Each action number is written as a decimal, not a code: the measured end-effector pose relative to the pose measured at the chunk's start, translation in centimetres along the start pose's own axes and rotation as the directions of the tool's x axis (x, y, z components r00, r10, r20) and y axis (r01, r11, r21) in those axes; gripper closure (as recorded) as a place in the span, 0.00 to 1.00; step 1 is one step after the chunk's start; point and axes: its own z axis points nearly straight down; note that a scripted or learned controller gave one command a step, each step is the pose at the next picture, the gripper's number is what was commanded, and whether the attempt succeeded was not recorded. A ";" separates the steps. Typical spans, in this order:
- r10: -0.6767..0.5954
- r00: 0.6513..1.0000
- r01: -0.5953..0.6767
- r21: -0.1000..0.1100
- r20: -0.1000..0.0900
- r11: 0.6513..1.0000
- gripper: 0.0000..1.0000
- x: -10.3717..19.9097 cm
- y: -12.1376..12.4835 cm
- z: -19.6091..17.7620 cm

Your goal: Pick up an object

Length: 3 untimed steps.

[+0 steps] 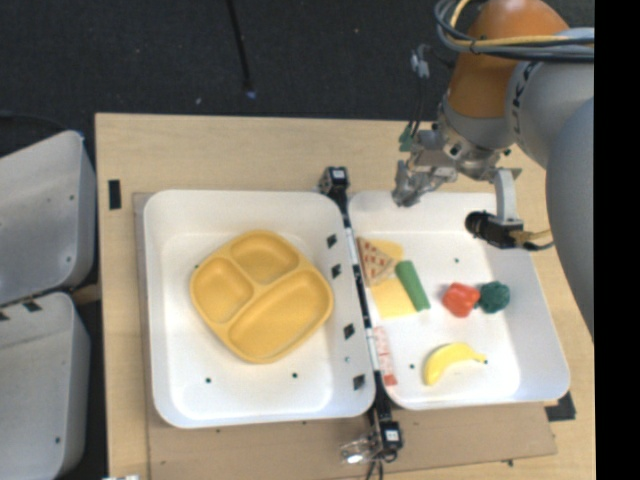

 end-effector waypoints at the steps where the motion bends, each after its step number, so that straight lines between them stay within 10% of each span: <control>1: -0.002 1.000 0.002 -0.002 -0.001 1.000 1.00 5.9 -0.1 -1.1; 3: -0.001 1.000 0.001 -0.002 0.001 1.000 1.00 16.4 0.9 -1.1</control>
